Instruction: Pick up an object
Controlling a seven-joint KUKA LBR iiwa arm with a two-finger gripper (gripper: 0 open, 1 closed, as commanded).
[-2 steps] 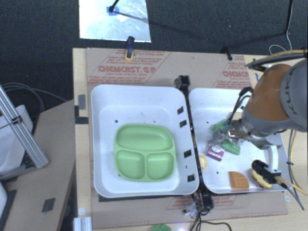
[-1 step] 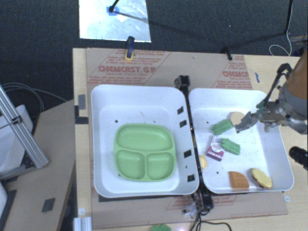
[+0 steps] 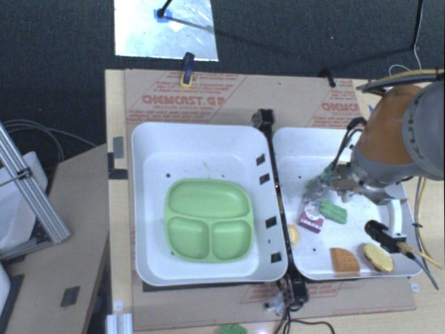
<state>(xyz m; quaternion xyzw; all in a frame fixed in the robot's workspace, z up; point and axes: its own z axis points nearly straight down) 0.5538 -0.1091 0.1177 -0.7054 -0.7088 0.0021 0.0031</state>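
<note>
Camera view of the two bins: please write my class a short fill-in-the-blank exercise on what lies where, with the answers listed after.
1. The green divided plate lies in the ____ bin.
2. That plate has ____ compartments.
3. The arm reaches in over the ____ bin, where its gripper hangs near a green block.
4. The tan square biscuit-like piece lies by the bin's ____ wall.

Answers: left; three; right; near

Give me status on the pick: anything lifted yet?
Done: the arm has reached over the right bin. In hand: nothing visibly; the hand sits low among the items. Left: grasp and lift. The green piece, pink packet and toast lie in the bin.
</note>
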